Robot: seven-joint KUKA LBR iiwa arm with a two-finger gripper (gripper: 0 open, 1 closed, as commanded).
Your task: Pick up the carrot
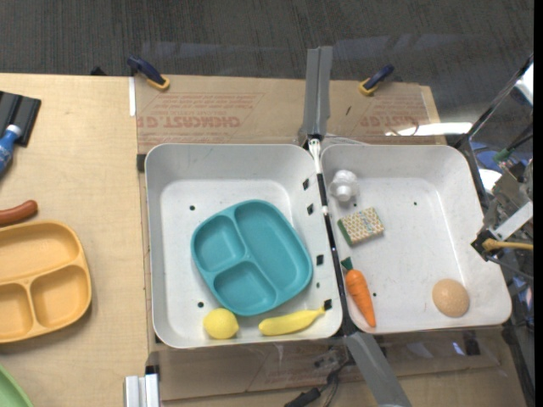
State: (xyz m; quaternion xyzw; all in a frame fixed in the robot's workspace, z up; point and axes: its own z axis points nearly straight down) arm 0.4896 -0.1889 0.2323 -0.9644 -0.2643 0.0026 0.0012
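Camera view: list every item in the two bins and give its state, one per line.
Orange carrot: lying flat against the right bin's left wall, not gripped.
Teal three-compartment plate: flat in the left bin, compartments bare.
Yellow banana: lying by the plate's near edge.
Yellow round lemon: resting left of the banana.
Speckled sponge block: lying flat, right bin.
Tan egg: resting, right bin's near corner.
Small white-grey object: too blurred to tell.

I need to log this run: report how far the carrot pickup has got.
Done: nothing that shows. The carrot lies flat in the right bin, against its left wall near the front corner, untouched. In hand: nothing grips it; only some rig parts show at the view's right edge, outside the bin. Left: the whole pick, meaning reaching over the bin, closing on the carrot and lifting it clear.
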